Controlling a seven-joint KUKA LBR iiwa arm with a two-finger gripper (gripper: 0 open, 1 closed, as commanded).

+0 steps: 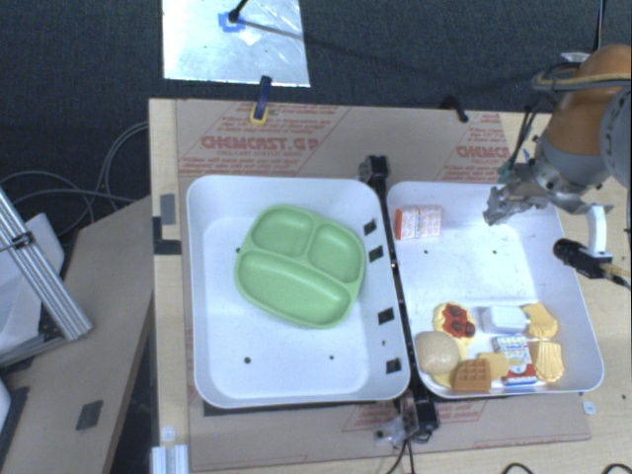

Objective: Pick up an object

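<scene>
The gripper (506, 203) hangs over the far right part of the right bin (464, 265), its dark fingers pointing down toward the white floor; whether they are spread or closed cannot be told at this angle, and nothing is visible between them. A small red-and-white packet (419, 223) lies near the bin's far left corner, apart from the gripper. A cluster of toy food (489, 347) sits heaped in the near end of the same bin. The left bin (212, 294) holds a green divided plate (299, 265), lying flat near its middle.
</scene>
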